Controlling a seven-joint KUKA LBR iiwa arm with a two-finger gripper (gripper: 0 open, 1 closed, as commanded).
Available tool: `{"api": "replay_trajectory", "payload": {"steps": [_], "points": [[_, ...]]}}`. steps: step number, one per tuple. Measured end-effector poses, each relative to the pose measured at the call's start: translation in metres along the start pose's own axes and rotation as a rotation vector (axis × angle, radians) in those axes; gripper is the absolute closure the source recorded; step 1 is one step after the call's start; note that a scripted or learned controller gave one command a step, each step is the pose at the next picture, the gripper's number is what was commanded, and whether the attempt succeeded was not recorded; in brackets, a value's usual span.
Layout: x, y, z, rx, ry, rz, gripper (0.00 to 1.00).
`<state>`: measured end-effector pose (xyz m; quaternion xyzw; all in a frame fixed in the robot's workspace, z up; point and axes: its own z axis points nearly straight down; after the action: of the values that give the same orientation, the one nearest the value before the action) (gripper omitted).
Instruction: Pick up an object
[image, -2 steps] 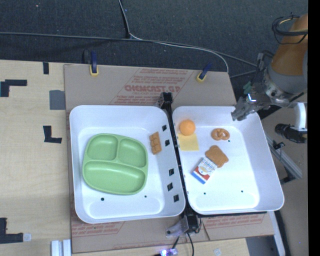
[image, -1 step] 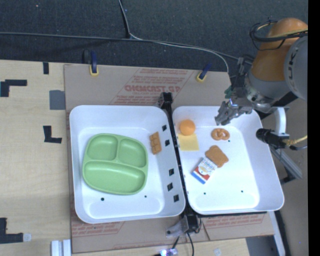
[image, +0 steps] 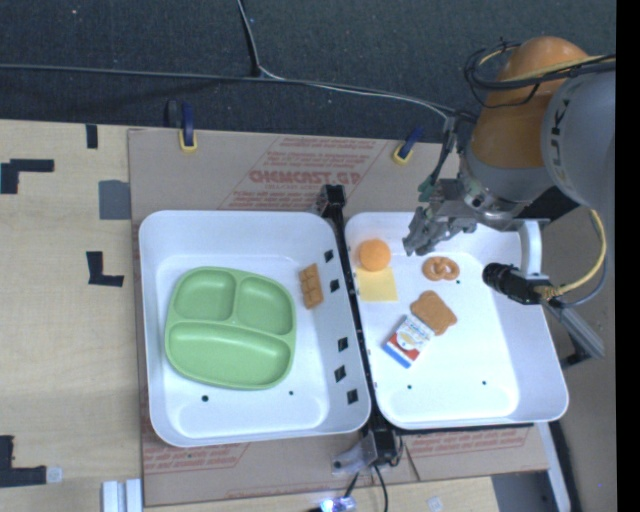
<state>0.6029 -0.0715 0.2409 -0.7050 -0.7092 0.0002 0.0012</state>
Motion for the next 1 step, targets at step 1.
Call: {"api": "replay_trajectory", "payload": {"steps": [1], "points": [[0.0607,-0.0107,0.0129,0.002,0.000,-0.001,1.00]]}}
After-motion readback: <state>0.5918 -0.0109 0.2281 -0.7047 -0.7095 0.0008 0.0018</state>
